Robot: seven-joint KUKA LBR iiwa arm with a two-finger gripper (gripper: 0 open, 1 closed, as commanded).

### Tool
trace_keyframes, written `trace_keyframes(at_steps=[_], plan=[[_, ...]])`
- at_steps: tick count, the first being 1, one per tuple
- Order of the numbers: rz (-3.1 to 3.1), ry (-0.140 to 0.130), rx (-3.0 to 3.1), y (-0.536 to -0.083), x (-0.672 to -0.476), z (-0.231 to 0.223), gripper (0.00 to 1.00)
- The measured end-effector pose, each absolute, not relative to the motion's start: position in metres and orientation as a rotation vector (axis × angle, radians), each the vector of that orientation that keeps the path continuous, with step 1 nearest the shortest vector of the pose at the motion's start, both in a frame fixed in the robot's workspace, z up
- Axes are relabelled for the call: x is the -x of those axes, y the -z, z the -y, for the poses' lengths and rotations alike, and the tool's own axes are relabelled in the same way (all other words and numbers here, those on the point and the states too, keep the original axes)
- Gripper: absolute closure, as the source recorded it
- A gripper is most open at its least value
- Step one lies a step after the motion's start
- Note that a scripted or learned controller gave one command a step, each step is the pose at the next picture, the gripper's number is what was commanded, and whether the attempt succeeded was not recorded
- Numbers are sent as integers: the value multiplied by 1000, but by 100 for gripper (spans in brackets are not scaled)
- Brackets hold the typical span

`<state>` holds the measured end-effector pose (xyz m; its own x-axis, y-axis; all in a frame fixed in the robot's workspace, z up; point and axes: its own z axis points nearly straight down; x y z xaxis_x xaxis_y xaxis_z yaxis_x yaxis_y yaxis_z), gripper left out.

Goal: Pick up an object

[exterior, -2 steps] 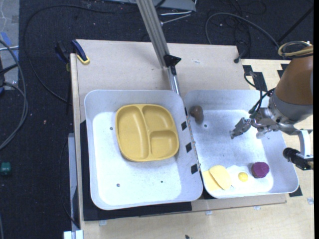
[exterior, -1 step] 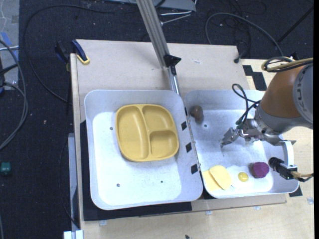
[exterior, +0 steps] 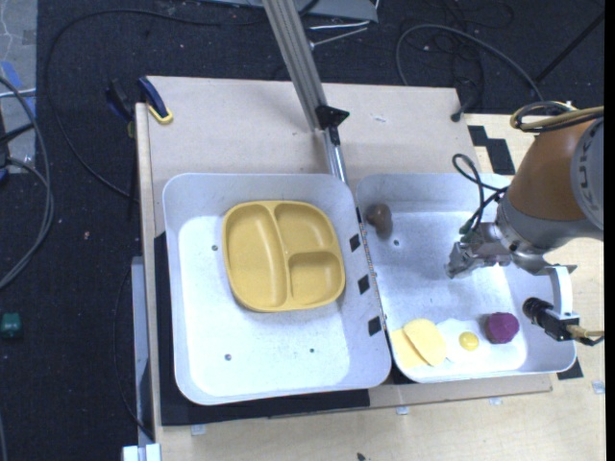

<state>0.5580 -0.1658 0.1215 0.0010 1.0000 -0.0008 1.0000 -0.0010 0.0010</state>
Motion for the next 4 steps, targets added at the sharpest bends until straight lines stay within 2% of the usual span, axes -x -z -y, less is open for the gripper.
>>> trace_keyframes(at_steps=[2,3,4], plan=[[-2222,-5,-2213,-224,-558,157,100],[-2223,-2,-2215,-247,-558,157,100],[-2230,-1,-2214,-235,-563,109,100]])
